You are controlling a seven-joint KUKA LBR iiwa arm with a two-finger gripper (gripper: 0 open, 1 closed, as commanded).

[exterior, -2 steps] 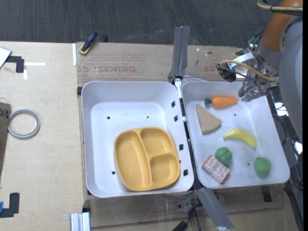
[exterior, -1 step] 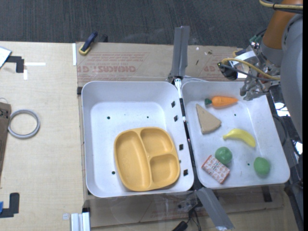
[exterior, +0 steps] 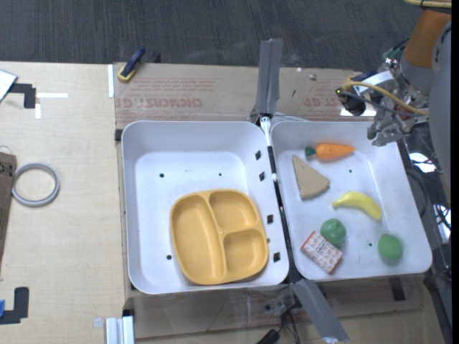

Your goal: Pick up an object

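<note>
Rt bin (exterior: 401, 192) crowded; open floor centre, btw toys.

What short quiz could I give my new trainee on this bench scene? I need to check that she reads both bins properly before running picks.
1. True or false: the yellow divided plate lies in the left bin.
2. Which item in the right bin lies nearest the pincer: A) the red packet, B) the carrot, C) the banana?
3. How many round green items are in the right bin?

Key
1. True.
2. B: the carrot lies at the bin's far end, closest to the pincer at the far right corner.
3. Two: one touching the red packet, one by the near right corner.
</note>
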